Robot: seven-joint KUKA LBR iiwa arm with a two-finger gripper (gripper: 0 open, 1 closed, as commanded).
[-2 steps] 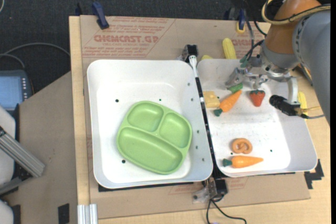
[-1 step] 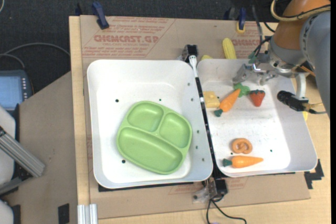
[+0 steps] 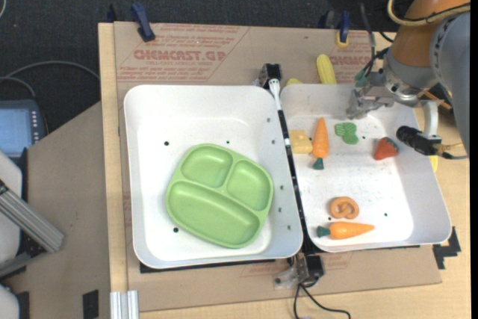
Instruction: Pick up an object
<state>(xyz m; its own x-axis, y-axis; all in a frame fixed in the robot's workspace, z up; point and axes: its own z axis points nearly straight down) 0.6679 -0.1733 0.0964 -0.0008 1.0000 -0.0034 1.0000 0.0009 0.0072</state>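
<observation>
The gripper [image 3: 364, 102] is hovering at the back of the right bin [image 3: 418, 224], just behind a small green toy [image 3: 346, 132]; the view is too poor to tell how the hand is set. The toy, probably light, stiff, slippery plastic, is lying beside an upright carrot [image 3: 320, 138]. Pinching across its middle looks safest.

Red print reading "CHEMCAST" runs across the brown board [image 3: 187, 48] behind the bins; its smaller lines are illegible.
</observation>
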